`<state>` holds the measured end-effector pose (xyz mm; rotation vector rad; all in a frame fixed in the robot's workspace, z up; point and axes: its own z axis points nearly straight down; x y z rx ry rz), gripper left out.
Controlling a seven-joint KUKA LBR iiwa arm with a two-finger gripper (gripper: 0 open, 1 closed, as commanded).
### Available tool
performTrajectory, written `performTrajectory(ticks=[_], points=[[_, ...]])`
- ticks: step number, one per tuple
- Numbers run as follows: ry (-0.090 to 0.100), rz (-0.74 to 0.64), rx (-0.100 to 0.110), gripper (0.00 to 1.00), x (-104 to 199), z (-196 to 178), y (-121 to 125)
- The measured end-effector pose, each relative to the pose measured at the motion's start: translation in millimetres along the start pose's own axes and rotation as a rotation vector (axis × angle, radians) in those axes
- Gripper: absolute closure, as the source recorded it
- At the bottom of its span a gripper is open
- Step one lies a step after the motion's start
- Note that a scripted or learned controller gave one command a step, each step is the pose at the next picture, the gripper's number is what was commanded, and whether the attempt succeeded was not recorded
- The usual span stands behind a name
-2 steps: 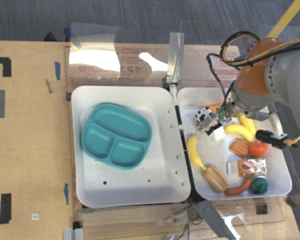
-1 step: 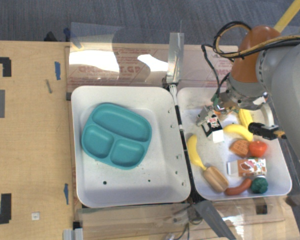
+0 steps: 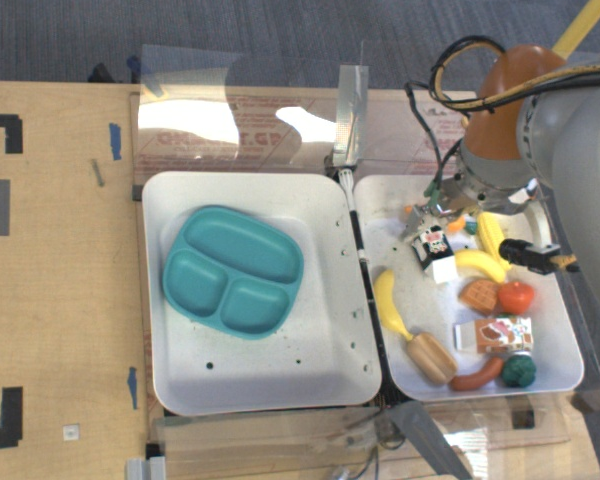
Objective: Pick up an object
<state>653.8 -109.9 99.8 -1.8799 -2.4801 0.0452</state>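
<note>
Tool (image 3: 435, 211) down in right bin (image 3: 570, 373), near its far left corner, over a small black-and-white item (image 3: 433, 243): likely the target. Grip state: cannot tell. Bananas (image 3: 388, 306), hot dog (image 3: 477, 375), carton (image 3: 503, 335) crowd the bin; teal tray (image 3: 233, 270) sits alone in left bin (image 3: 160, 368).

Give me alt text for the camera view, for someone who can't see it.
A grey robot arm reaches from the right into the right bin, its gripper low over a heap of toy food: bananas, a tomato, a sausage and a carton. The left bin holds a teal divided plate.
</note>
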Motion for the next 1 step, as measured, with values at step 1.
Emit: performTrajectory(ticks=[1], points=[[-0.002,0.103,-0.05,1.0,99.9,-89.9,7.1]])
